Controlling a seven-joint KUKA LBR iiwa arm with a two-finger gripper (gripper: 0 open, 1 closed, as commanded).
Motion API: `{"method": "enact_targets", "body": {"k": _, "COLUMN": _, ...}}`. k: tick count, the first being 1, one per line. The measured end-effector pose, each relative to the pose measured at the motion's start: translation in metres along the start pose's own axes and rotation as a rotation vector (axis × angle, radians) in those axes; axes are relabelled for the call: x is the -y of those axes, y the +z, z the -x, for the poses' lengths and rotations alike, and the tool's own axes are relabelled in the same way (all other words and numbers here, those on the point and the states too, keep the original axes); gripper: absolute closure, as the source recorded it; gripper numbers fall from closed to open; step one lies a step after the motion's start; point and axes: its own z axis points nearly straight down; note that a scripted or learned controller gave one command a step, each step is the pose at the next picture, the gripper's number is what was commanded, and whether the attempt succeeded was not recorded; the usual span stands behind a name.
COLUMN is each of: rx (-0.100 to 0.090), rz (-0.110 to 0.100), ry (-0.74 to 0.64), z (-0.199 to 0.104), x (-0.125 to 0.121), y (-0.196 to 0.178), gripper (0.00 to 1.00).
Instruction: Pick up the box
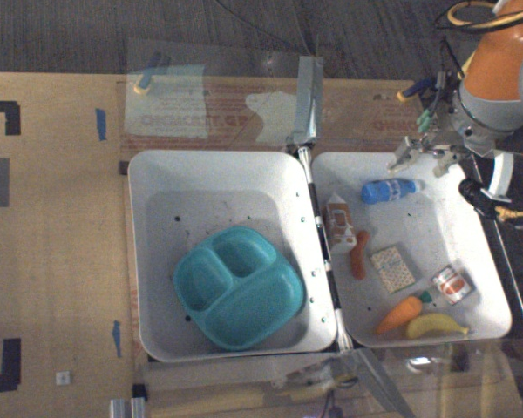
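Note:
The box (337, 219) is a small white and red-brown carton in the right bin (497, 307), lying against that bin's left wall. My gripper (423, 157) hangs over the far edge of the right bin, up and to the right of the box and well apart from it. Its fingers are spread open with nothing between them. A blue bottle (389, 190) lies just below the gripper, between it and the box.
Also in the right bin are a red sausage (359, 256), a flat tan patterned pad (393, 268), a small can (453, 285), a carrot (399, 314) and a banana (436, 326). The left bin (157, 190) holds a teal divided plate (240, 286).

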Motion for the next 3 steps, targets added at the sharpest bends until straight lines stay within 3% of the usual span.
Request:
{"method": "enact_targets", "body": {"k": 1, "rx": 0.001, "rz": 0.007, "ry": -0.110, "z": -0.001, "x": 0.051, "y": 0.110, "gripper": 0.00}}
{"method": "enact_targets", "body": {"k": 2, "rx": -0.001, "rz": 0.005, "ry": -0.110, "z": -0.013, "x": 0.107, "y": 0.110, "gripper": 0.00}}
{"method": "enact_targets", "body": {"k": 3, "rx": 0.001, "rz": 0.009, "ry": -0.205, "z": -0.034, "x": 0.153, "y": 0.110, "gripper": 0.00}}
